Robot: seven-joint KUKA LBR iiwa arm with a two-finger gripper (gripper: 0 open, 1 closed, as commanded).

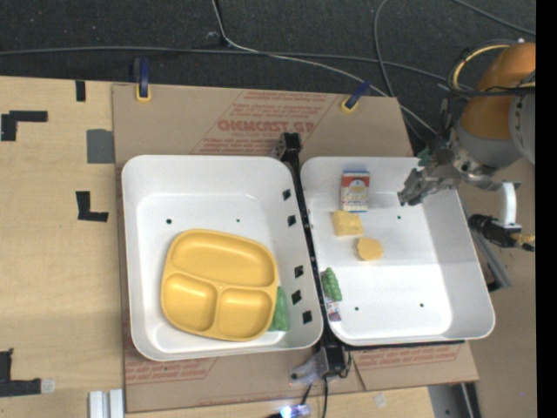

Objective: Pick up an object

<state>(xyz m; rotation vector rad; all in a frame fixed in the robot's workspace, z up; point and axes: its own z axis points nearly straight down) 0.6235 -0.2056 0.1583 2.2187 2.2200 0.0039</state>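
While my arm reaches in from the right, my hand [416, 190] hangs over the far right part of the right bin [435, 277], and I cannot tell if it is spread or pressed together. Nothing is visible in its grip; the small red and white carton [354, 190], the yellow block [348, 224] and the round yellow piece [369, 249] lie near each other on the bin floor, left of my hand. A yellow divided plate [219, 284] lies in the left bin [148, 190].
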